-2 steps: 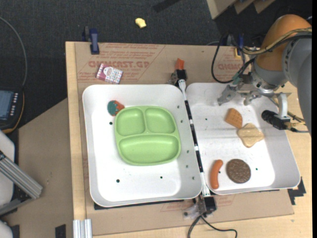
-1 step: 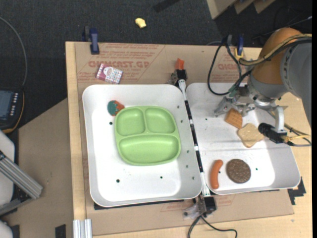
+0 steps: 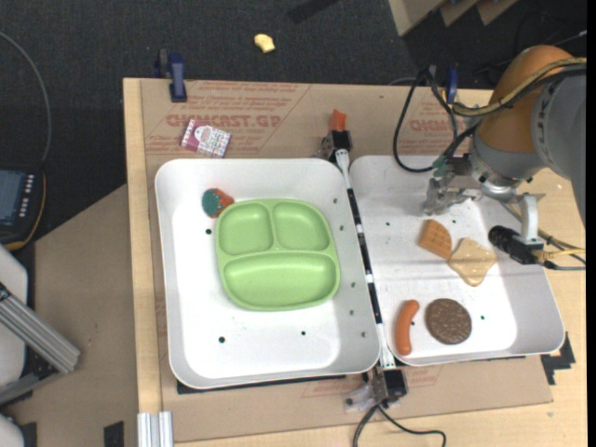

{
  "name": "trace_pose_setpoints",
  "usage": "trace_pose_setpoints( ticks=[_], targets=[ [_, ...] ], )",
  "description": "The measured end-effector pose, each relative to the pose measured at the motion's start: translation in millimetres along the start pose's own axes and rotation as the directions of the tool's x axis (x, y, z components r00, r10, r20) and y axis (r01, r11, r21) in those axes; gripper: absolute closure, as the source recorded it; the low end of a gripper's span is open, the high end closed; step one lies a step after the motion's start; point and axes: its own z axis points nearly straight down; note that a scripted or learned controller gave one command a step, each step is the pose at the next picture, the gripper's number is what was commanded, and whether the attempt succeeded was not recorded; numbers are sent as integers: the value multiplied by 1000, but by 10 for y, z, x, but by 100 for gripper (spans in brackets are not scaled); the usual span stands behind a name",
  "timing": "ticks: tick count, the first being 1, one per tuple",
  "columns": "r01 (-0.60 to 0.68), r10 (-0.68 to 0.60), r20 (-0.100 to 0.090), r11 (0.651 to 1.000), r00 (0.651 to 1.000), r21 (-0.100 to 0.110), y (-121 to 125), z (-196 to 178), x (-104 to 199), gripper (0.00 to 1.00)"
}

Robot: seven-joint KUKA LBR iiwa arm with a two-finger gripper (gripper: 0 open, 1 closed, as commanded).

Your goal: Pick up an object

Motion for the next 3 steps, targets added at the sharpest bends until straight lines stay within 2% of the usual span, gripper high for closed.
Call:
trace_pose_setpoints(
  ticks=[1, 2, 3],
  targets=[
    [0, 0, 0, 1000, 1000, 1, -3, 7, 0, 0],
    [-1, 1, -2, 1000, 1000, 6, -303, 116, 125, 0],
    [-1, 1, -1, 1000, 1000, 5, -494, 108, 63, 0]
  ],
)
